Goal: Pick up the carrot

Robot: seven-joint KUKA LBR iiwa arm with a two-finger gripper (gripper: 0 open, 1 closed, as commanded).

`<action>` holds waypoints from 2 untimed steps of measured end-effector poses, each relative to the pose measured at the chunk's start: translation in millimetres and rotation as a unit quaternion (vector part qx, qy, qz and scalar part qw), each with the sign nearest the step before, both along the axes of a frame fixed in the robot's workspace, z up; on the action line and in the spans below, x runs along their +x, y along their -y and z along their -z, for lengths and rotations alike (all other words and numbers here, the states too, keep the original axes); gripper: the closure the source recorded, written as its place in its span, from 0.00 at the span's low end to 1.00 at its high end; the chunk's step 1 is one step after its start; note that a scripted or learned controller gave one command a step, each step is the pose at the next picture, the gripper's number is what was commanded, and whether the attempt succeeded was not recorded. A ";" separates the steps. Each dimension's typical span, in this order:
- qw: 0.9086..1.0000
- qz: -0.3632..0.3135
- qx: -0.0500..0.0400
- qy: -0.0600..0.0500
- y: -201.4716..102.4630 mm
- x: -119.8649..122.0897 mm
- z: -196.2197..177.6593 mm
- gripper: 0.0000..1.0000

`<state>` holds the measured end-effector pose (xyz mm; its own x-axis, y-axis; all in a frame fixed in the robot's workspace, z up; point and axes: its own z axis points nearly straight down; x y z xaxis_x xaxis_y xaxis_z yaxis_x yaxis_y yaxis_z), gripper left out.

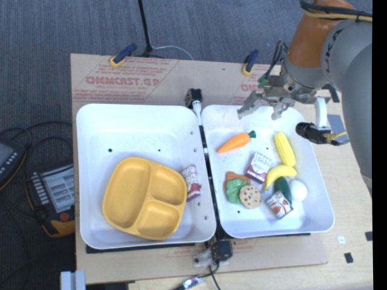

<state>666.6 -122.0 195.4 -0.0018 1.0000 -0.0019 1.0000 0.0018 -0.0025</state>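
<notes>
Here the orange toy carrot with a green top [234,141] lies slantwise in the right-hand shallow white bin [314,222], near its upper left corner. The two-finger metal gripper [265,109] hangs above the bin's far edge, its fingers spread apart with nothing between them, apart from the carrot. A yellow divided plastic plate [145,196] sits in the left white bin [97,132].

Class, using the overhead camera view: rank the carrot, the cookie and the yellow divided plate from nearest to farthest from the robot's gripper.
1. Carrot: top of the right bin, just below and left of the gripper.
2. Cookie: lower in the right bin, among the toy foods.
3. Yellow divided plate: in the left bin, across the divider.
</notes>
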 end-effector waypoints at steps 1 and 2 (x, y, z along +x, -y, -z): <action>0.998 -0.060 0.000 0.002 -7.7 -7.8 100.1 0.00; 0.999 -0.034 -0.002 0.007 -16.3 -46.8 105.5 0.00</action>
<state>619.8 -105.7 89.9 -0.0694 0.9976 -0.0067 0.9975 0.0695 0.0116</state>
